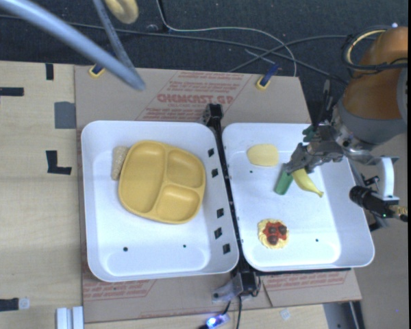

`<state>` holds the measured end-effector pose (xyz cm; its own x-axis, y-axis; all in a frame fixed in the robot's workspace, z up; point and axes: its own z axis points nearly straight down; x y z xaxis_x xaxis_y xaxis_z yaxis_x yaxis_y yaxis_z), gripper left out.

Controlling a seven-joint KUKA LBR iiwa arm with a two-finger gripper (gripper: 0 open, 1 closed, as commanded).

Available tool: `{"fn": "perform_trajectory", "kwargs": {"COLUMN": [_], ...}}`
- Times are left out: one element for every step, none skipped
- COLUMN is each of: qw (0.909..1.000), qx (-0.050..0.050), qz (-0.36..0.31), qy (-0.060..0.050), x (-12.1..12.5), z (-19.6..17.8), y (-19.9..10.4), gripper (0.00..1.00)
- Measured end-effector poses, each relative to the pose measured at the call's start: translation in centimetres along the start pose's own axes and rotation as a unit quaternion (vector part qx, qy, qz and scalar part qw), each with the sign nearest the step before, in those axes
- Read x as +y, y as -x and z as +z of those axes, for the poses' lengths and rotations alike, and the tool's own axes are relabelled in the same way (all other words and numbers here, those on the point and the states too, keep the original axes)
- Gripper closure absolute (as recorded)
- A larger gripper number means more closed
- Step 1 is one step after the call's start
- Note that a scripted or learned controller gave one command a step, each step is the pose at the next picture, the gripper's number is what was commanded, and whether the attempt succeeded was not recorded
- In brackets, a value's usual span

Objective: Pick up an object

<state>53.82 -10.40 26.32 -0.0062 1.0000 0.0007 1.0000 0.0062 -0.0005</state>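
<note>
The right bin holds a pale yellow oval piece, a small green cylinder, a yellow banana and a round yellow item with red topping. My gripper hangs over the upper right part of this bin, just above the green cylinder and the banana, which lie side by side under it. Whether it touches either one is not visible. The grey arm with its orange band comes in from the right.
The left bin holds a yellow divided plate with a tan slice tucked beneath its left edge. A black divider runs between the bins. Cables cross the dark surface behind.
</note>
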Motion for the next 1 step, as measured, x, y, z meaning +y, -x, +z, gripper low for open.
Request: {"fn": "perform_trajectory", "kwargs": {"qw": [1.0], "qx": [-0.001], "qz": [0.001], "qy": [-0.001], "x": [0.43], "z": [1.68], "y": [-5.4], "gripper": [1.0]}}
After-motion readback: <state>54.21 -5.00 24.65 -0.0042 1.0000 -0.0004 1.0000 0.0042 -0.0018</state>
